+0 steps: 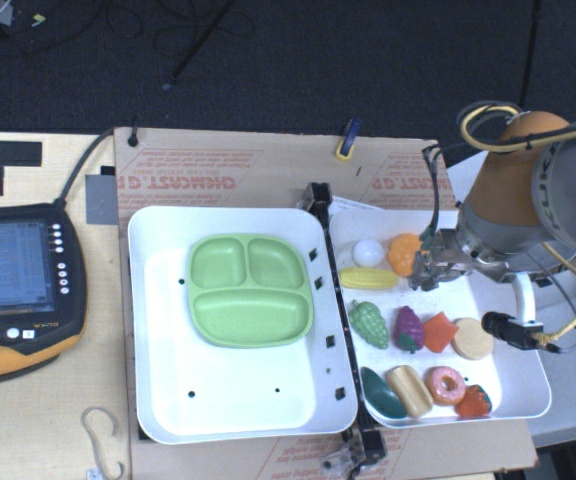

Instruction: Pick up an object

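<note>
Looks like a robotics lab bench to me. There's a teach pendant (13,278) sitting on the left, loose cables (198,18) trailing over dark carpet behind, and two white bins (158,368) clamped onto cardboard (218,173), one full of plastic toy food (423,333).

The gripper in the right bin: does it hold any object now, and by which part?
It cannot be told. The gripper sits low beside the orange toy, but no object is seen between it.

Light: even, bright overhead | Glare: mild on white bins (148,268) | Shadows: soft, short | Background: dark floor | Focus: slightly soft, grainy throughout
</note>
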`<state>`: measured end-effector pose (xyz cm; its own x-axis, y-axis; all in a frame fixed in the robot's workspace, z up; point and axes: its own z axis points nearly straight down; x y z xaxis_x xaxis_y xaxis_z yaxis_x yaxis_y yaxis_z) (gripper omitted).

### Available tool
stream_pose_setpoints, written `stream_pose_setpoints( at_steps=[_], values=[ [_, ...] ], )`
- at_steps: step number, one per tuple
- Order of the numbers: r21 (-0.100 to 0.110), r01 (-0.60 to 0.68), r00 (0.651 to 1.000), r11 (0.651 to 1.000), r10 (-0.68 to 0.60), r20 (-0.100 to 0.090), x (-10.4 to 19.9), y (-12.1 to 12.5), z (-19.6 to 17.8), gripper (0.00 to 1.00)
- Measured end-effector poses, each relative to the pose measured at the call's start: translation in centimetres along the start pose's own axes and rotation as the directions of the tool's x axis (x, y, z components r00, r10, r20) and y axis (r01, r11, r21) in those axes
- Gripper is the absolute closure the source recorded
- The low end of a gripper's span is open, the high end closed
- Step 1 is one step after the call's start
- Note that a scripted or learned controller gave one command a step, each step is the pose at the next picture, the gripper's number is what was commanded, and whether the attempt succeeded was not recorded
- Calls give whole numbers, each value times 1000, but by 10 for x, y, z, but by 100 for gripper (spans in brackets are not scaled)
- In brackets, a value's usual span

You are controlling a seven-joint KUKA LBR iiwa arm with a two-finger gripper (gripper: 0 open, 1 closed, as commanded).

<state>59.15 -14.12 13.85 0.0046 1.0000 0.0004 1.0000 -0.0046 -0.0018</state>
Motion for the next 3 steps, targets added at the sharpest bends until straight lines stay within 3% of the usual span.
stream_pose_setpoints(
  at_steps=[2,3],
  values=[
    [-1,8,1000,1000,-8,0,-9,-1,-90,100],
    [6,8,1000,1000,-8,-3,39,-33,-93,100]
  ],
)
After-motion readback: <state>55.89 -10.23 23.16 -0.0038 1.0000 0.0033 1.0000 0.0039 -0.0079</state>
